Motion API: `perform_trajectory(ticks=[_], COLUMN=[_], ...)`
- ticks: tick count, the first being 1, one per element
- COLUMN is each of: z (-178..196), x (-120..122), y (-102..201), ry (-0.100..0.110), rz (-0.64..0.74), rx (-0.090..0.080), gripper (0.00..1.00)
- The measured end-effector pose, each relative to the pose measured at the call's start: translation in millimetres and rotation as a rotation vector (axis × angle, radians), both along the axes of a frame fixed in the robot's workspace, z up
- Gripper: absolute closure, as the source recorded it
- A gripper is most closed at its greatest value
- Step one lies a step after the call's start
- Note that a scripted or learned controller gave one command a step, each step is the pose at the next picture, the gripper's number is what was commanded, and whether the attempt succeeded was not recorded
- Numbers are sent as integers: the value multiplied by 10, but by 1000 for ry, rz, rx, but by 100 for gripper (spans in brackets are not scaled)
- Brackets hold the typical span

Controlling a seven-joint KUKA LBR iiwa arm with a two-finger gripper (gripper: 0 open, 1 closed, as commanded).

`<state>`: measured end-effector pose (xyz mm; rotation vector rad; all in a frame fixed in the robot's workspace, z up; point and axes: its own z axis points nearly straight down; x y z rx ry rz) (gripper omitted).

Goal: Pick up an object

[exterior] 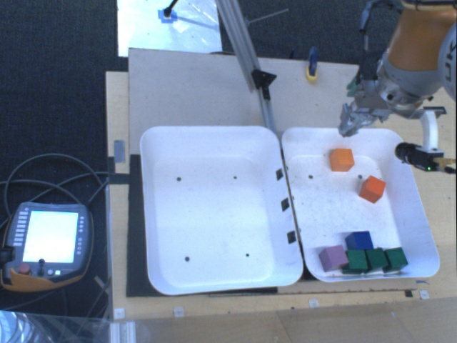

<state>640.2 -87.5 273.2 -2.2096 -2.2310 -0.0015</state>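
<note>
Dark carpet surrounds a pale bench (200, 84) that carries two shallow white bins side by side. Over the far rim of the right bin (421, 213) hangs the gripper (352, 125), its tip pointing down; whether it is parted or closed cannot be told from this slanted view, and nothing can be seen in its hold.

Just below and slightly right of the gripper lies an orange cube (342, 159), the closest candidate. A second orange block (372, 189) sits a little further out, tilted. Well away, along the bin's near edge, a tight cluster: a purple block (333, 257), a blue block (359, 240) and two green blocks (374, 260). The left bin (157, 213) lies well off to the side.

Likely risks: the gripper hangs near the rim, so a straight descent could strike the wall or land short of the cube. In the crowded cluster, neighbours would leave little room to close around one block.
</note>
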Motion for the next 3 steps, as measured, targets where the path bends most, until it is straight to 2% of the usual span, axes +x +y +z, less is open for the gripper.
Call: perform_trajectory(ticks=[1,2,3], z=[-160,-239,-189], x=[-220,-295,-527], y=[489,981,1528], ry=[1,-1,-1], rz=[-1,0,2], rx=[0,0,1], gripper=[100,100,100])
